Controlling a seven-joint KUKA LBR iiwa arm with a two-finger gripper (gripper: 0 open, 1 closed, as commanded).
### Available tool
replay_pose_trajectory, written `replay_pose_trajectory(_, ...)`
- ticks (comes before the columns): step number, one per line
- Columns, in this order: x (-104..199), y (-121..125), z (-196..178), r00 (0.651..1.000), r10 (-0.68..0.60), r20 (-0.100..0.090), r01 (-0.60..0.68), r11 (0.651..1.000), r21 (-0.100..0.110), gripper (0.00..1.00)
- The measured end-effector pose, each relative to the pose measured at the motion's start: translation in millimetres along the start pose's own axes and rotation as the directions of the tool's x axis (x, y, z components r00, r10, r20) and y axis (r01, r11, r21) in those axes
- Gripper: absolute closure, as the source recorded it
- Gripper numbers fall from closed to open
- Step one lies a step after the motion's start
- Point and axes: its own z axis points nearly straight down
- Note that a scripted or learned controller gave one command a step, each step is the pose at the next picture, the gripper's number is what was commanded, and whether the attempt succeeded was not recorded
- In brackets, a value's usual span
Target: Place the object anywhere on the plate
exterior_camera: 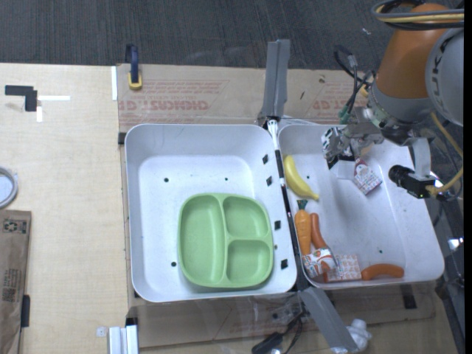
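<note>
Hovering over the right bin's (420,257) far end, the hand (341,144) (grip state unclear) should descend squarely onto the banana (298,178), then carry it left to the plate (225,240).

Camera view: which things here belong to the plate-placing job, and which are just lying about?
Belonging to the job:
green plate in the left bin
gripper over the right bin
banana, carrot, sausage, small packets: candidate objects

Lying about:
blue-handled clamp
tape roll
brown paper bag
</note>
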Motion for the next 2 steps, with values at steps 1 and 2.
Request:
replay_pose_trajectory(1,6.1,-18.7,14.0,1.000,0.009,-0.001,-0.009,1.000,0.001,1.00)
replay_pose_trajectory(2,96.9,-59.9,15.3,0.979,-0.206,-0.001,0.206,0.979,0.001,1.00)
